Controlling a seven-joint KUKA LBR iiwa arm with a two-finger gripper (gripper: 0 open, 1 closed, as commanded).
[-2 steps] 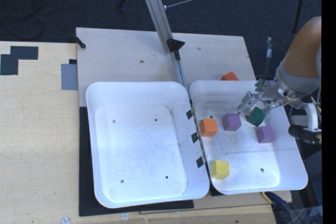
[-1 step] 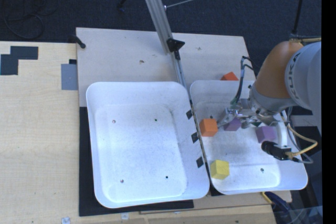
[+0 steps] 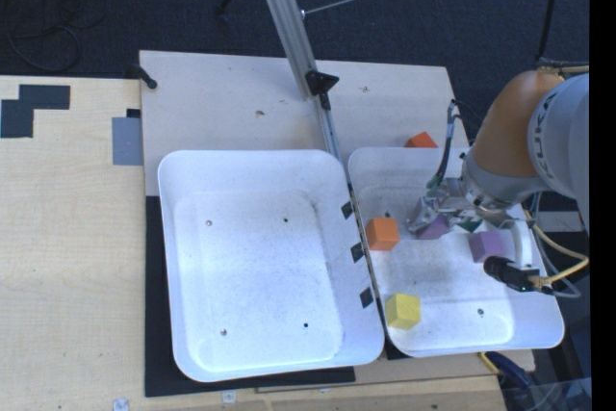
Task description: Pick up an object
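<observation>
The right bin (image 3: pixel 452 342) is bounded at 9 o'clock by the left bin (image 3: pixel 250 361); open floor is seen between the yellow cube (image 3: pixel 403 311) and orange cube (image 3: pixel 382 233). The arm (image 3: pixel 525 140) is lowered from 3 o'clock. The gripper (image 3: pixel 430 218) sits over a purple block (image 3: pixel 435 227); whether it is clenched cannot be told. A second purple block (image 3: pixel 487 244) lies at 3 o'clock.

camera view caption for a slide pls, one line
KUKA arm's end effector low in the right bin beside a purple block, with orange and yellow cubes lying nearby.
</observation>
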